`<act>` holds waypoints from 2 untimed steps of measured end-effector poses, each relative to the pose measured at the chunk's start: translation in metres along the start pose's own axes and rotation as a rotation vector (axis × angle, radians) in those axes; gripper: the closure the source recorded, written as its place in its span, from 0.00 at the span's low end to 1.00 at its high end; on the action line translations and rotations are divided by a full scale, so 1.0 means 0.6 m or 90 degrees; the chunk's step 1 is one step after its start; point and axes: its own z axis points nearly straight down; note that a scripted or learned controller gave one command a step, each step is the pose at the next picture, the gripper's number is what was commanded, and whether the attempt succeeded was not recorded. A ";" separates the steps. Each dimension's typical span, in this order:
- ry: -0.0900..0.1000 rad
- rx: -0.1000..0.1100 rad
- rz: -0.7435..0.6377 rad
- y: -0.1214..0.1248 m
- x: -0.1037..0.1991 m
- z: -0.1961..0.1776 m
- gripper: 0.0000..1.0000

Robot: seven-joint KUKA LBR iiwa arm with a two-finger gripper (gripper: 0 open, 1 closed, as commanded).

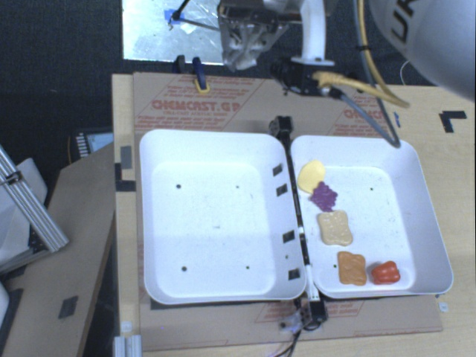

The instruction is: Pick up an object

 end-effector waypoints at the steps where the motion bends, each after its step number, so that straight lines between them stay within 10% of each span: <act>1: 0.002 0.002 -0.005 -0.160 -0.028 -0.004 1.00; 2: 0.000 0.002 -0.003 -0.091 0.003 0.000 1.00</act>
